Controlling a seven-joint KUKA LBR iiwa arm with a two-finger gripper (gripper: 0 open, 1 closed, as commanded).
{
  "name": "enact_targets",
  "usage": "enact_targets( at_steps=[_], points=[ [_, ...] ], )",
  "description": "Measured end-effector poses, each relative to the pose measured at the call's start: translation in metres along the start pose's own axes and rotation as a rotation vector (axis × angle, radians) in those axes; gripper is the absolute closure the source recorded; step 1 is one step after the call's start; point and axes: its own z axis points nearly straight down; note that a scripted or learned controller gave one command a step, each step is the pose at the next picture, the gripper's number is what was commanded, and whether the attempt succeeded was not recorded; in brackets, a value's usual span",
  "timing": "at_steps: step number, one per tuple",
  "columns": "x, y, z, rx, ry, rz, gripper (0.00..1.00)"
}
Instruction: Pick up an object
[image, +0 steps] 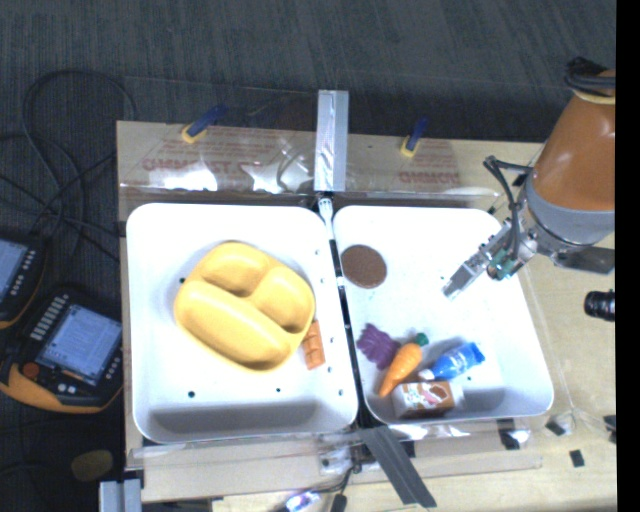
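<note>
The gripper (462, 280), apparently empty though its opening is unclear, hovers above the right white bin (520, 330), poised over the small orange plastic carrot (400, 365).

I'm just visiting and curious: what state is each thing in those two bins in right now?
Yellow bowl: upside down, left bin.
Orange piece: lying against the bowl's edge.
Brown disc: flat, right bin.
Purple toy: lying beside the carrot.
Carrot: on its side.
Bottle: on its side.
Gripper: above the right bin, holding nothing.

Arm (585, 150) cut off at right edge; orange piece (314, 345) half hidden under yellow toy (245, 305); jar (427, 397) label unreadable.
</note>
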Motion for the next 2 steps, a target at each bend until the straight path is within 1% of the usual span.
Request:
enact_targets(
  at_steps=[1, 2],
  points=[
    [0.0495, -0.0015, 0.0911, 0.002, 0.003, -0.062, 1.00],
    [0.0494, -0.0015, 0.0911, 0.001, 0.004, -0.061, 0.00]
  ],
)
